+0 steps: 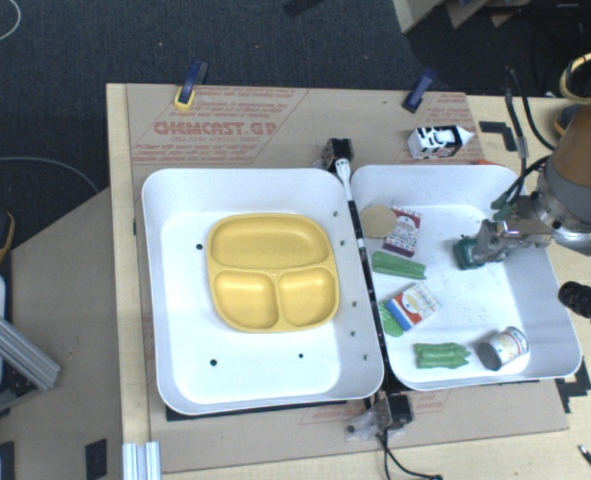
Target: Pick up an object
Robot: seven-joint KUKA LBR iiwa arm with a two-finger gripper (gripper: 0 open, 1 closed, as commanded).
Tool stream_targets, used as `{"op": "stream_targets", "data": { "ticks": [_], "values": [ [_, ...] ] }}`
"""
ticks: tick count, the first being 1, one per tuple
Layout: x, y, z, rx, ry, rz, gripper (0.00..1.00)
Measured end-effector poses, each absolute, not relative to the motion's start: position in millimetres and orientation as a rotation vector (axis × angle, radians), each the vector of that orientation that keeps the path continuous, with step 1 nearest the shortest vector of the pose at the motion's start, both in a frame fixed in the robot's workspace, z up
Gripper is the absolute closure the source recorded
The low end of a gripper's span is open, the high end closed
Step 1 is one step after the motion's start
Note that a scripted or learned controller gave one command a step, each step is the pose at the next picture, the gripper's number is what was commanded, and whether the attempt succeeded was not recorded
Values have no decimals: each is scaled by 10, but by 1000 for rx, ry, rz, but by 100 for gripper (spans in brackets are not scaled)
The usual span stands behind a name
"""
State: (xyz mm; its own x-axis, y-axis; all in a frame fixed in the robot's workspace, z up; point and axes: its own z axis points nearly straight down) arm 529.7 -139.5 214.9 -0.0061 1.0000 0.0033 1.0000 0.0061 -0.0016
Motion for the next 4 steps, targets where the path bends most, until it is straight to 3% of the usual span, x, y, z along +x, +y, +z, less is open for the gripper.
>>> {"op": "stream_targets", "data": {
  "ticks": [1,3,4],
  "values": [
    [5469,-875,2235,-2216,-2230,-4,100],
    [5425,195,2247,-2215,-2228,-3,100],
    [5483,69,2212,-2224,-2221,-1,100]
  ]
}}
